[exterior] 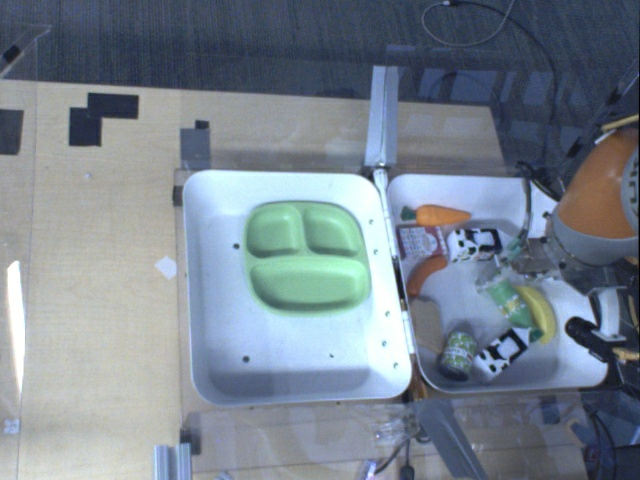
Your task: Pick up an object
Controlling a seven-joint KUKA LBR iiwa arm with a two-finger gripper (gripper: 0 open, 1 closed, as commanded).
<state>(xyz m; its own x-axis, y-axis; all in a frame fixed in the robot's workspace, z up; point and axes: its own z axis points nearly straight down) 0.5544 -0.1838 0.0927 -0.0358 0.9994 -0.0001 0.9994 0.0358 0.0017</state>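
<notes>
Now the arm (600, 203) leans over the right bin (480, 378) near the worktop's right edge, its end effector (522, 258) low among a banana (540, 310), carrot (442, 214) and can (458, 353); its grip I cannot tell. A green tray (305, 256) fills the left bin (215, 298)

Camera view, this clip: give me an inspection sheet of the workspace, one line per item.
Surface: wooden bench bearing left bin and right bin, side by side.
Job's things: in the right bin, carrot, banana, can, two black-and-white cow-patterned items, red-and-white packet, orange-brown piece, clear green wrapper.
Clutter: green divided tray in the left bin; black tape marks on the bench.
Gripper: at the right bin's right side; finger state unclear.
Cables: black cable on the floor behind.
Surroundings: dark carpet; metal post between the bins.
</notes>
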